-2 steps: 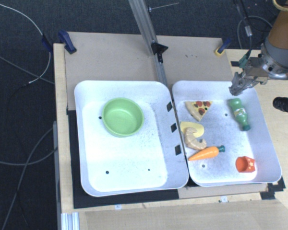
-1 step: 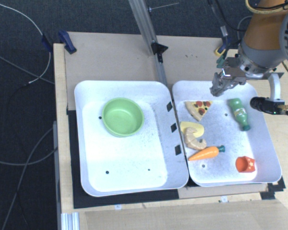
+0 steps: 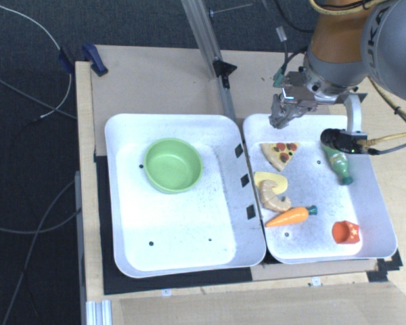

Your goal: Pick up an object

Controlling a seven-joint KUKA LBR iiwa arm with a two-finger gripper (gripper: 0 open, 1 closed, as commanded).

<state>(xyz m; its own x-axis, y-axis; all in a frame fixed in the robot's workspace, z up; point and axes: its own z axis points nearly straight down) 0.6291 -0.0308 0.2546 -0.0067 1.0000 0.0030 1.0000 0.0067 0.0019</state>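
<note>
So, starting at your left: the left bin [image 3: 122, 181] has just a green bowl [image 3: 173, 164] in it, sitting upright toward the bin's back-left part, well apart from everything else. A row of small black clips [image 3: 244, 179] runs down the seam where the two bins touch.

Moving over to the right bin [image 3: 372, 202], that's where all your pickable stuff is. Near its back-left corner there's a pizza slice [image 3: 280, 154], lying flat. Just in front of that, along the left edge, you've got a yellow and tan curved piece [image 3: 271, 189], which I can't identify properly. Right beside it, toward the front, a carrot [image 3: 288, 216] lies on its side with its green end pointing right. Further right, near the front-right corner, there's a small red-orange thing [image 3: 346, 232], too small to name. Along the right edge toward the back sits a green bottle [image 3: 338, 165] lying down.

Your gripper [image 3: 282, 117] hangs over the back-left edge of the right bin, just behind the pizza slice and not touching it. Nothing is between its fingers as far as the view shows, and honestly I can't tell if they're spread or pressed together, it's too dark and small there. The arm [image 3: 348, 29] comes in from the top right.
</note>
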